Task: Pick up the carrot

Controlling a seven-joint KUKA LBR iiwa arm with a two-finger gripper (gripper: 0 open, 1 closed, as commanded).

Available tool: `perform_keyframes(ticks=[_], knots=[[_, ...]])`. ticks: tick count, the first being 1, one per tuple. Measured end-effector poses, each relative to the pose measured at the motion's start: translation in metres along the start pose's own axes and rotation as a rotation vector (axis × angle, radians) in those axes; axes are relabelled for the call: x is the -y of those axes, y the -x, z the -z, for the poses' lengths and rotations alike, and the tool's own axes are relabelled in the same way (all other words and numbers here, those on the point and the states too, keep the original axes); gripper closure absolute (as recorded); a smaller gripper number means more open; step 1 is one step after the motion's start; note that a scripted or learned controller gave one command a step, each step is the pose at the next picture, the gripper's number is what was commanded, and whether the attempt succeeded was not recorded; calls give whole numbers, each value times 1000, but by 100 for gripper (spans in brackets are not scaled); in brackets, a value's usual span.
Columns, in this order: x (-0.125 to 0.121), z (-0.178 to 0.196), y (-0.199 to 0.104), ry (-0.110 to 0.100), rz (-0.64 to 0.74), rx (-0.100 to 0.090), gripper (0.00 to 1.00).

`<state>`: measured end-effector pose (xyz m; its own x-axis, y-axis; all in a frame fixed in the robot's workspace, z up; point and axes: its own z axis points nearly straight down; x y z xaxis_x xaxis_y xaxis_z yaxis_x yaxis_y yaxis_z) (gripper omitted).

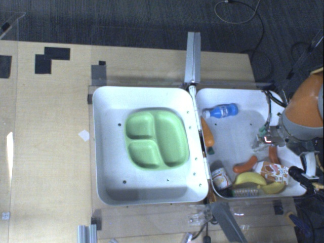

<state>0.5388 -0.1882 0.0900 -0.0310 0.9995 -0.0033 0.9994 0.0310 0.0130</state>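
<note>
The carrot (206,132) is a slim orange piece with a dark green end. It lies lengthwise against the left wall of the right bin (238,97). The arm comes in from the right with its orange band (308,104) above the bin's right wall. My gripper (265,139) hangs low over the right side of that bin, well to the right of the carrot and apart from it. Nothing shows between it and the carrot but bare bin floor.
The right bin also holds a blue bottle (221,110) at the back, with a red sausage (245,163), a banana (259,181), a small can (219,177) and a printed carton (276,172) at the front. In the left bin (106,135) lies a green divided plate (156,138).
</note>
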Motion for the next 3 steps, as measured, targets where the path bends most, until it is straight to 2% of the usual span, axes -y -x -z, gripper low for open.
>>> perform_keyframes(ticks=[1, 2, 3], knots=[[-118, -4, 20, -6, -244, 0, 100], [-114, -5, 12, -7, -483, 0, 100], [-132, -4, 9, -5, -514, 1, 100]])
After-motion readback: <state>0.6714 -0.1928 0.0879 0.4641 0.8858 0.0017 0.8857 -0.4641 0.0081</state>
